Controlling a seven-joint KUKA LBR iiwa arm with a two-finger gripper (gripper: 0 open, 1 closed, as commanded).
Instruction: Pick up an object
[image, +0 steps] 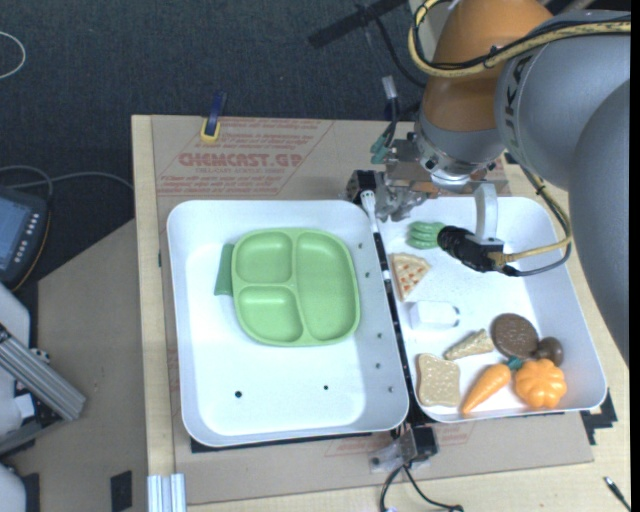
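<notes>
Overhead, tool (398, 203) above right bin's (573, 290) far-left corner, near green ridged toy (424, 235)

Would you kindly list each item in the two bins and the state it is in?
Green divided plate: flat, upright, in left bin.
Pizza slice: lying flat, right bin.
Carrot: lying on its side, beside the pumpkin.
Bread slice: lying flat.
Tool: over the bins' shared edge.

You see the gripper (400, 200) at the right bin's (575, 300) far left corner. A green divided plate (296, 285) lies in the left bin (190, 300).
</notes>
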